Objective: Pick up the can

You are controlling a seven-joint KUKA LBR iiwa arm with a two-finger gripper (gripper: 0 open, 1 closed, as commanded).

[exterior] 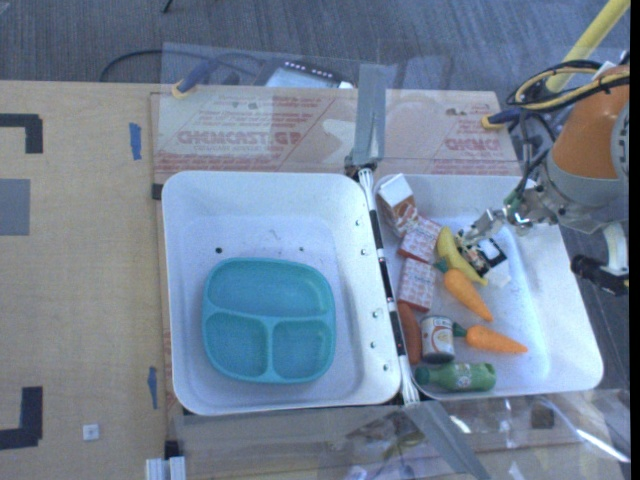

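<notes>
The can (pixel 437 337) is small, with a red and white label and a pale lid. It stands in the front part of the right bin (pixel 560 298). My gripper (pixel 482 241) hangs over the middle of that bin, beside the banana (pixel 452 252). It is well behind the can and to its right, apart from it. Nothing shows in its grasp.
Around the can lie two carrots (pixel 468 294) (pixel 494 341), a green bottle (pixel 456 375), a red stick (pixel 413 336) and red snack packets (pixel 417 284). A small carton (pixel 397 200) stands at the back left. The left bin (pixel 190 208) holds a teal divided plate (pixel 268 320).
</notes>
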